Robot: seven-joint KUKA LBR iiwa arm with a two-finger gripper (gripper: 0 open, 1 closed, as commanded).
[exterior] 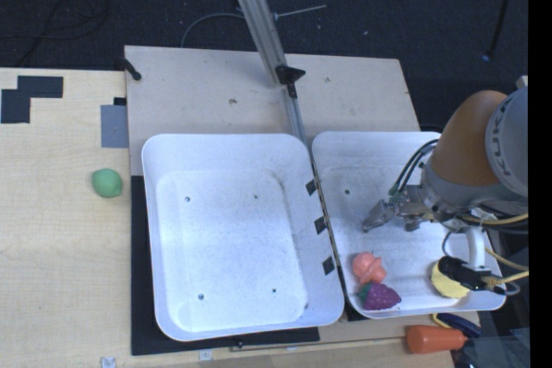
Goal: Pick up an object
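The end effector (379,220) hangs over the middle of the right bin (345,152), its thin metal fingers pointing toward the left; the view is too small and cluttered there to tell whether they are spread or closed, and nothing can be seen gripped between them. Grey cables loop from it back to the arm (474,146), whose smooth orange band bulges at the right edge.

Candidate objects lie along the near wall of the right bin. A salmon-pink, lumpy toy (369,267) sits near the bin's lower left corner, and touching it just below is a purple, knobbly piece shaped like a bunch of grapes (379,297). Well apart from these, toward the lower right corner, lies a flat yellow piece (448,280), partly covered by a black part of the arm's gear. All three lie apart from the end effector.

The left bin (164,159) is a shallow white tray with rounded corners and a faintly speckled, matte floor. Both bins rest on a pale board atop the wooden worktop (52,254). A smooth green ball (107,183) sits on the worktop left of the bins, and an orange, carrot-like object (435,339) lies below the right bin. A ribbed aluminium bar (259,17) slants up from between the bins
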